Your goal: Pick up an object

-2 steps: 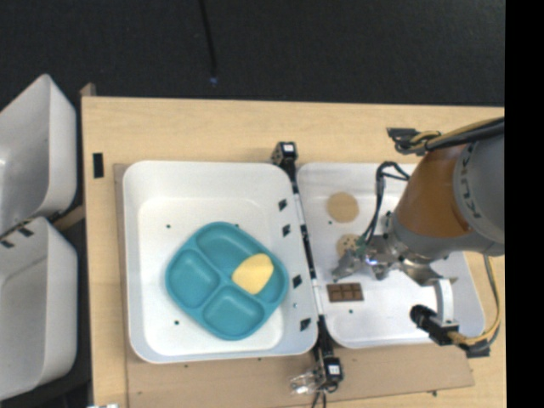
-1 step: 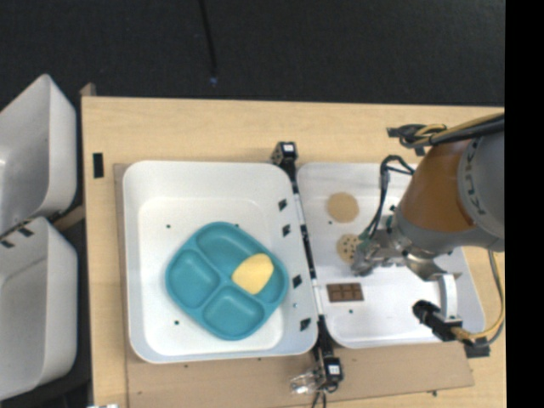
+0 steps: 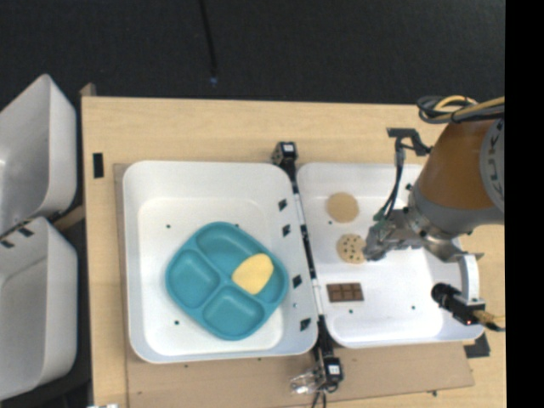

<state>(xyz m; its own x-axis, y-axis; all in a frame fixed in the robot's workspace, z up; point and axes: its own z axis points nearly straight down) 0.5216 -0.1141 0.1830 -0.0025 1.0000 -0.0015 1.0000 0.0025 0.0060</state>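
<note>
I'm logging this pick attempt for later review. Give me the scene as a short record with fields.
left bin: blue divided plate with yellow piece on it
right bin: tan round cookie, speckled cookie, brown chocolate bar
gripper: low over right bin, beside speckled cookie
grasp: cannot tell

At the right of the frame, the arm [image 3: 463,177] shows a broad orange band above a rounded grey wrist. Dark and yellow cables [image 3: 442,106] loop at its top, and a thin green-black cable [image 3: 393,195] runs down to the dark metal gripper [image 3: 372,246].
</note>
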